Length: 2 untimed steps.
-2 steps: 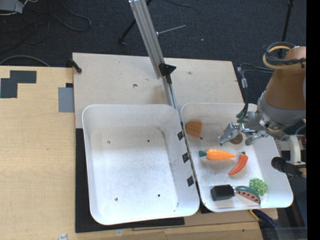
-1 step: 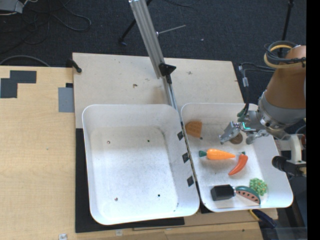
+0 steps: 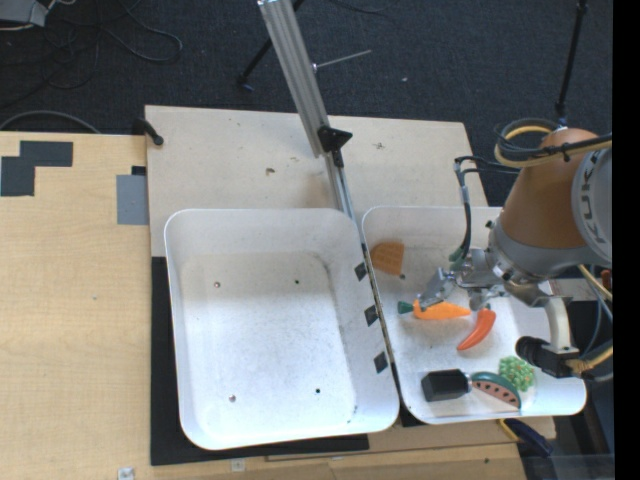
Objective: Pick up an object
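In the right bin (image 3: 420, 223) lie an orange carrot toy (image 3: 441, 311), a red chili pepper (image 3: 477, 331), a brown wedge (image 3: 388, 258), a black block (image 3: 444, 384), a watermelon slice (image 3: 496, 390) and a green bumpy piece (image 3: 517, 371). My gripper (image 3: 447, 286) hangs low over the carrot, its metal fingers pointing down just above the carrot's upper edge. The carrot rests on the bin floor under the fingers. The grey arm with its orange band (image 3: 545, 203) comes in from the right.
The left bin (image 3: 265, 318) sits beside the right one, with small dark clips on the shared rim (image 3: 368, 313). A slanted aluminium bar (image 3: 300, 78) rises behind the bins. Cables lie near the arm at right.
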{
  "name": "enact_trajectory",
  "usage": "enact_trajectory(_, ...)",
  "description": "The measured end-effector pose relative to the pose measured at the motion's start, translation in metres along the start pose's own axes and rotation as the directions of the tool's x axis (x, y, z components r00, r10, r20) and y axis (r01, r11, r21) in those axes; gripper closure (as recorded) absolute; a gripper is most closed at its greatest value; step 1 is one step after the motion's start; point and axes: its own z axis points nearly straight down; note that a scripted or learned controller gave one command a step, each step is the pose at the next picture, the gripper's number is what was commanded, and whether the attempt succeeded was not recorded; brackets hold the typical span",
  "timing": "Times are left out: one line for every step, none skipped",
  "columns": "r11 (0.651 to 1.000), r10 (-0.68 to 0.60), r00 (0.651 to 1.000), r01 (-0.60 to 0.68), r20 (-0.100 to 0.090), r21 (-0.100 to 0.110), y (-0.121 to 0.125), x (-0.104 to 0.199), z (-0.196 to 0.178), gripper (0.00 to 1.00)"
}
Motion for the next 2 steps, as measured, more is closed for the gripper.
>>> enact_trajectory(1.0, 0.002, 1.0, -0.002, 0.0, -0.002, -0.001, 0.003, 0.044, 0.0)
enact_trajectory(1.0, 0.004, 1.0, -0.004, 0.002, -0.008, 0.0, 0.003, 0.065, 0.0)
